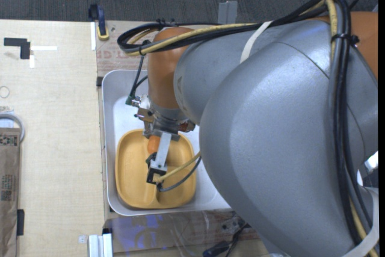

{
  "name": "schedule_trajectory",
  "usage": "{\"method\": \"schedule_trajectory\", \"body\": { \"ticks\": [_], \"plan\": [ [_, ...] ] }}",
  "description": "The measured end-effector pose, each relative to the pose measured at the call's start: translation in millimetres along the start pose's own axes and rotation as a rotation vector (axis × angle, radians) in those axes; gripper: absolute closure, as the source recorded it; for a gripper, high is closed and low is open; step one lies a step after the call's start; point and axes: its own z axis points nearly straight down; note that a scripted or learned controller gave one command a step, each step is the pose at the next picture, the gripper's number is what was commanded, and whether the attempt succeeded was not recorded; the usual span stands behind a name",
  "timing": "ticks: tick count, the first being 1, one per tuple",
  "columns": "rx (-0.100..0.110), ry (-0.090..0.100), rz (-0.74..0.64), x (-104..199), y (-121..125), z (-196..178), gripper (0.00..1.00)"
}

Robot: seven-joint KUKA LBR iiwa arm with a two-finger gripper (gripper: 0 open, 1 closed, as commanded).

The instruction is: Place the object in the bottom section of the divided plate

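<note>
A yellow divided plate (130, 177) lies in the front part of a white bin (110, 123). My gripper (157, 134) hangs over the upper middle of the plate, pointing down from the orange wrist band. A small orange object (153, 144) shows right at the gripper's tip, above the plate's upper part. I cannot see whether the object is held or resting on the plate. The plate's dividers and its right side are hidden by the wrist and cables.
The big grey arm (283, 129) covers the right of the view and most of the bin. A pale wooden bench top (54, 129) lies to the left, with a brown bag (7, 183) at its left edge.
</note>
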Motion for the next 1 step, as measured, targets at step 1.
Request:
{"method": "schedule_trajectory", "body": {
  "ticks": [1],
  "plan": [
    [-0.031,0.032,0.216,-13.1,-54.7,15.6,1.0]
  ]
}}
